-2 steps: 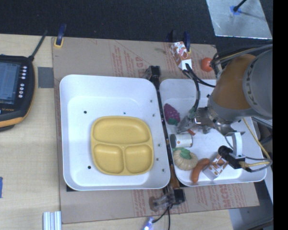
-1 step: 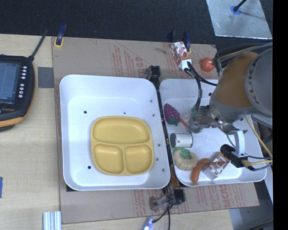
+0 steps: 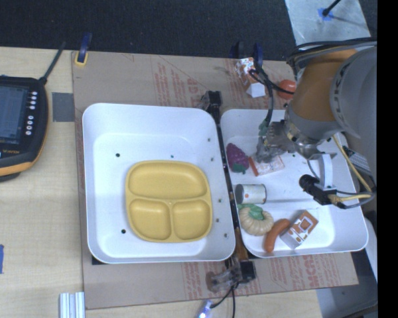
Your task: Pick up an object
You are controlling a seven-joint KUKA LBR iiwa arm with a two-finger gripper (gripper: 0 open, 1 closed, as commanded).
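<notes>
- Reaching down into the right bin (image 3: 345, 240), the gripper (image 3: 270, 152) is hovering over a red-and-white packet (image 3: 268, 167); its grip state is impossible to tell.
- Lying at the packet's nine o'clock is a purple toy (image 3: 237, 156).
- Sitting in the left bin (image 3: 99, 177) is a yellow divided tray (image 3: 168, 200).

A yellow three-compartment plate (image 3: 168, 200) lies flat in the left white bin (image 3: 99, 131). Both bins rest on a brown cardboard sheet (image 3: 152, 78) covering the wooden bench (image 3: 26, 244). A teach pendant (image 3: 10, 124) with a dark screen and orange trim sits at the bench's left edge. Blue clamps (image 3: 83, 48) grip the cardboard's far edge.
</notes>
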